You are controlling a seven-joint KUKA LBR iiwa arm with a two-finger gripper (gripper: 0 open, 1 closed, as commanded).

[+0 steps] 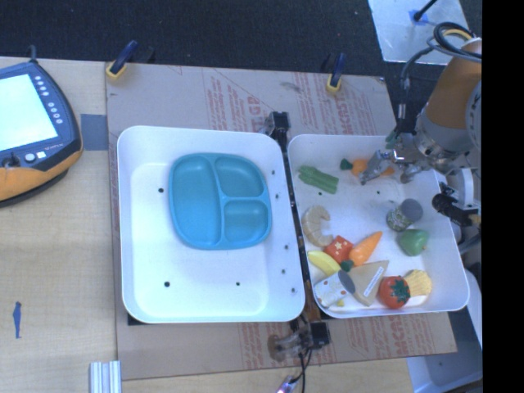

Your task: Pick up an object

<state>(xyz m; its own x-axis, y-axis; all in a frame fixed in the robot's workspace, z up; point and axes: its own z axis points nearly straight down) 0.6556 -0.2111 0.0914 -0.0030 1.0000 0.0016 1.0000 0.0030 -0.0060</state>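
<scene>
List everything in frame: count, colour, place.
shallow white plastic bins: 2, white, side by side on the bench
blue divided plastic tray: 1, blue, left bin
toy food pieces: roughly a dozen, mixed green, orange, red, yellow, grey, right bin
spring clamps: 2, blue and yellow, board's far edge
handheld control pendant: 1, orange and grey, bench far left
claw: 1, grey, over right bin's far side, beside an orange piece

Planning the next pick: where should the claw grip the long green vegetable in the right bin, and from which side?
Probably grip the green vegetable across its narrow middle, coming straight down. It lies flat and slanted with bare bin floor on both long sides, so the claw should turn to straddle it.
</scene>
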